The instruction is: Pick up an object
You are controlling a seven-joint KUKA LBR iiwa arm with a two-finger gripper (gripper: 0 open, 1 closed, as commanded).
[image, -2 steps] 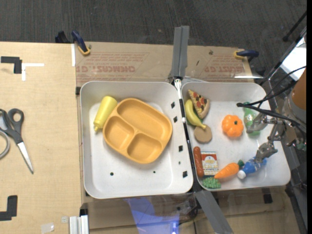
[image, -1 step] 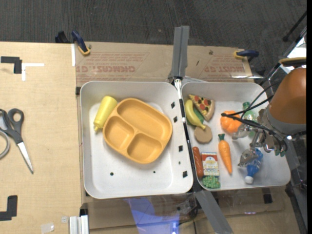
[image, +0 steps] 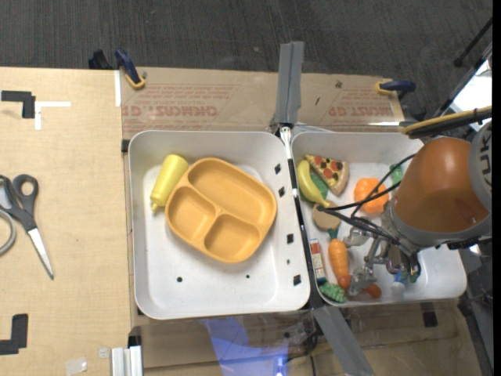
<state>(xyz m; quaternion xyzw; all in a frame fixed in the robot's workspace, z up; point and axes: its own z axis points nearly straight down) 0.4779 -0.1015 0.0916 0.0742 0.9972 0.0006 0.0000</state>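
My pincer (image: 374, 271) hangs low in the near end of the right bin (image: 446, 284), just beside the carrot (image: 338, 262), and amid the cables and metal I cannot tell how it is set or whether anything sits in it. The toys lie crowded: a banana (image: 308, 185), a pizza slice (image: 329, 172) and an orange piece (image: 368, 192) sit farther back, so I fear a grab nudging the carrot aside or pinching two things at once. The yellow tray (image: 221, 209) and yellow bottle (image: 167, 180) in the left bin (image: 156, 288) lie well apart from it.
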